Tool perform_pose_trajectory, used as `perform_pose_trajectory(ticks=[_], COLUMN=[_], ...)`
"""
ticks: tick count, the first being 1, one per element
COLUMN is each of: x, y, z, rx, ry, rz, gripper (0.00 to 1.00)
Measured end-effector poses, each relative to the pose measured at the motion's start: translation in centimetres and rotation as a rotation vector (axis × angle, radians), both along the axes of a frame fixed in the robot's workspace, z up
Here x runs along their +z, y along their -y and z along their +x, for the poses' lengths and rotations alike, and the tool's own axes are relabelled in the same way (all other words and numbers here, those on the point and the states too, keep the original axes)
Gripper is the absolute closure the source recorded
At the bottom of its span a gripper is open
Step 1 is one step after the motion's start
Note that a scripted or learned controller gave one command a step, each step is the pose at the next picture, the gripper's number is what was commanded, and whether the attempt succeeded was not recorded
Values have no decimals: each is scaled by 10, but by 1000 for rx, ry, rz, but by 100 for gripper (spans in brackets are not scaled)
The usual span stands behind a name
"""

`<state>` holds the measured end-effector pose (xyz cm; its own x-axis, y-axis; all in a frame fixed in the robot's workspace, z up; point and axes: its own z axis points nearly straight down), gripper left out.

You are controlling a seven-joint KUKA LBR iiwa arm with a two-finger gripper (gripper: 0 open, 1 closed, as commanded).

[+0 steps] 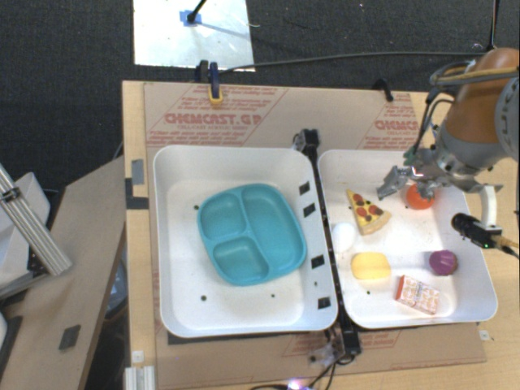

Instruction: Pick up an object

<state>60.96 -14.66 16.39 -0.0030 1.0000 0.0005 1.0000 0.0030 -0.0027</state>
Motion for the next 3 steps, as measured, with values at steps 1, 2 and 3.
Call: perform_pose_trajectory(ticks=[1, 2, 3], x=[-59, -75, -61], y=[-7, -6, -7], z=[-6, -3, 1], rx=[-1, -2, -1], ry=[0, 8, 25], rz=[1, -1, -2], gripper=[0, 0, 100])
